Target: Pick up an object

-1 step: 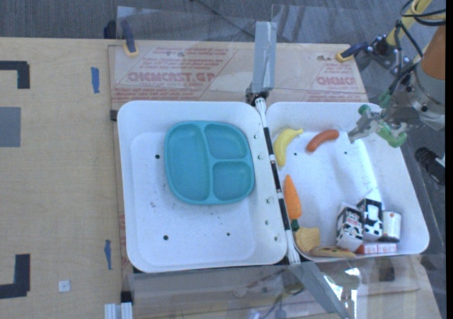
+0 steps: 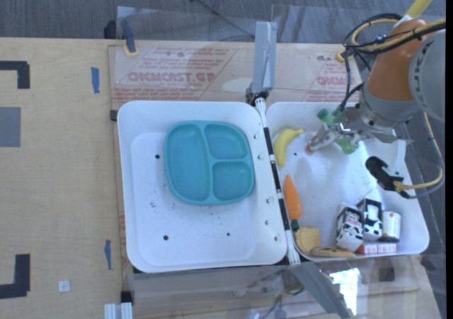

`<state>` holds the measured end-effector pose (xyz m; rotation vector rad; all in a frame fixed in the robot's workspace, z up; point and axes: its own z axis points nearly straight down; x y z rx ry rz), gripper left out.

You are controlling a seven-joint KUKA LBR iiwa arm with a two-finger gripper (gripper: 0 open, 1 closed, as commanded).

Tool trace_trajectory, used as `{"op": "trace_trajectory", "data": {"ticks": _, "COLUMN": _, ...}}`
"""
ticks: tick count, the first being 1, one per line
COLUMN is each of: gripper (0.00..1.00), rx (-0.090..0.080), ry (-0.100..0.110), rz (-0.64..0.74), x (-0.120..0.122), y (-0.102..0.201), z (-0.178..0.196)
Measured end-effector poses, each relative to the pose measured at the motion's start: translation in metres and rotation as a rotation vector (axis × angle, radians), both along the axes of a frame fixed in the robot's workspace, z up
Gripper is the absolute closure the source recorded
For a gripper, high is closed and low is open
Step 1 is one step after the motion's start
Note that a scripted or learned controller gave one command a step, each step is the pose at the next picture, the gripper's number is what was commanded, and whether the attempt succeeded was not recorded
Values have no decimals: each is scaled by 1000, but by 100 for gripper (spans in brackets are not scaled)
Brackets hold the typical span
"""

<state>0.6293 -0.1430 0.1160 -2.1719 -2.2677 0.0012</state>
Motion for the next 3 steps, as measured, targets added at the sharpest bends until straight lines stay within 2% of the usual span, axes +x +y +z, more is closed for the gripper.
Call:
{"op": "trace_trajectory", "data": {"ticks": 1, "gripper": 0, "rx": -10, "ry": 9, "rz": 34, "x": 34, "y": 9, "z": -22}}
{"op": "trace_trajectory", "data": {"ticks": 2, "gripper": 100, "rx": -11, "ry": 13, "rz": 34, "x": 33, "y": 8, "z": -12}}
{"op": "trace_trajectory", "data": {"ticks": 3, "gripper": 100, "rx": -2, "ry": -5, "rz": 195, "x": 38, "y": 56, "z": 103}}
